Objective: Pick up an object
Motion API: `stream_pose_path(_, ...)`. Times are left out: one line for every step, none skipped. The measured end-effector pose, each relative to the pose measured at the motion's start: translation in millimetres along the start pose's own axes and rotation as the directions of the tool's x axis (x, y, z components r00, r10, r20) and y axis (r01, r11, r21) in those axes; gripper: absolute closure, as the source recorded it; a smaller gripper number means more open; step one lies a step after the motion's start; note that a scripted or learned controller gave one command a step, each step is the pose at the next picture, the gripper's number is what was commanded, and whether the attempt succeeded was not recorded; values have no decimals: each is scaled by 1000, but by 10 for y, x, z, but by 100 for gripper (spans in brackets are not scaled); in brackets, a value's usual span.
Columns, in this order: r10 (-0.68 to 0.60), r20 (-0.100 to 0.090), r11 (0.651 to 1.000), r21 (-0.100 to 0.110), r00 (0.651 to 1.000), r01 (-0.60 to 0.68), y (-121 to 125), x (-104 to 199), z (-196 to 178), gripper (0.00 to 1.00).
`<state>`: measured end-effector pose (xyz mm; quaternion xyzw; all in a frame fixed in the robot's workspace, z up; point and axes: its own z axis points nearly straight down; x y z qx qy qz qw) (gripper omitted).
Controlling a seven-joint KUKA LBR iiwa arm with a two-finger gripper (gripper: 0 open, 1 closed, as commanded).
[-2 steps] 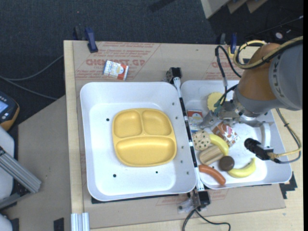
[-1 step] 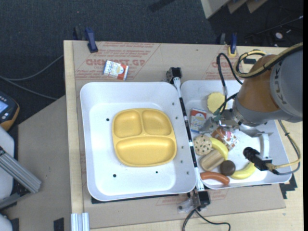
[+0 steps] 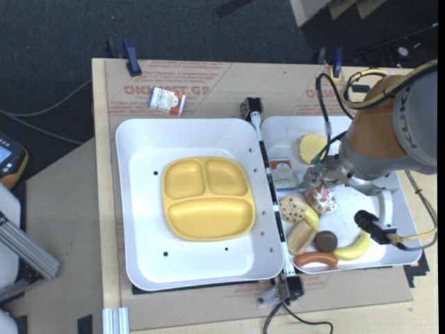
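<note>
My gripper is low in the right bin over the red-and-white packet, probably my pick since it lies clear of the banana and cookie; grip state: can't tell, wrist blocks it.

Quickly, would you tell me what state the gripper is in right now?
Gripper: low in the right bin over the toy food; open or closed cannot be told.

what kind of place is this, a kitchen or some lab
Most likely a robotics lab, not a kitchen: a grey-and-orange arm works over clamped white bins of toy food, on a cardboard-covered bench with loose cables.
</note>
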<state>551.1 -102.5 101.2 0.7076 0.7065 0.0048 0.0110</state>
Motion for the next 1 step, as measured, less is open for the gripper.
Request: stream_pose_path(-13, -13, 1000, 8, 1000, 14, 237, 945, -1118, 100)
